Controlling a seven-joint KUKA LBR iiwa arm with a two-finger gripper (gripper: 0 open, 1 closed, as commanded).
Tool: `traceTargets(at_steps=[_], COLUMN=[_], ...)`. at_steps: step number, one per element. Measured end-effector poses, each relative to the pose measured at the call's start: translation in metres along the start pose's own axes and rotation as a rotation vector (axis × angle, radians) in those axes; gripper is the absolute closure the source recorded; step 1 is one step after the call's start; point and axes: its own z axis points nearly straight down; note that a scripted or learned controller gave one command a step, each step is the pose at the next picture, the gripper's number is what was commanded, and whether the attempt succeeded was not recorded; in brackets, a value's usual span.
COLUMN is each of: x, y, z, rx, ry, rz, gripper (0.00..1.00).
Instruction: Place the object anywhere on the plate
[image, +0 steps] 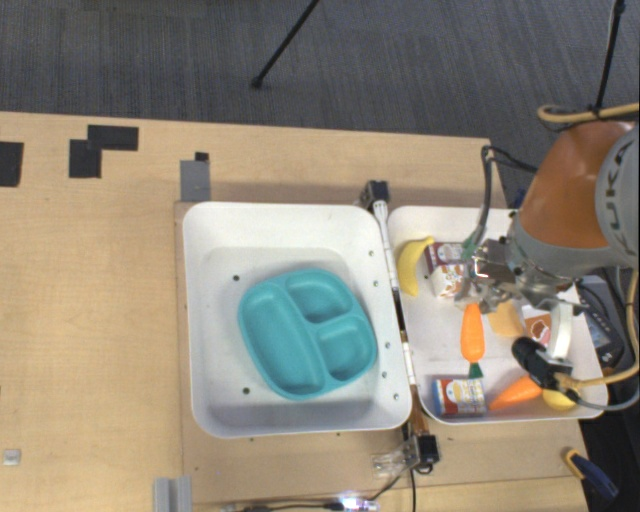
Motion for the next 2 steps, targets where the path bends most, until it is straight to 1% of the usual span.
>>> traceTargets(at_steps=[1,2], x=[0.0961,0.0938], y=[-0.0260,-0.0254], z=[0.0016,0.0012], rx=[0.004,0.003], ry=[0.003,0.001], rz=[0.327,0.330], gripper=[1.00,0.00])
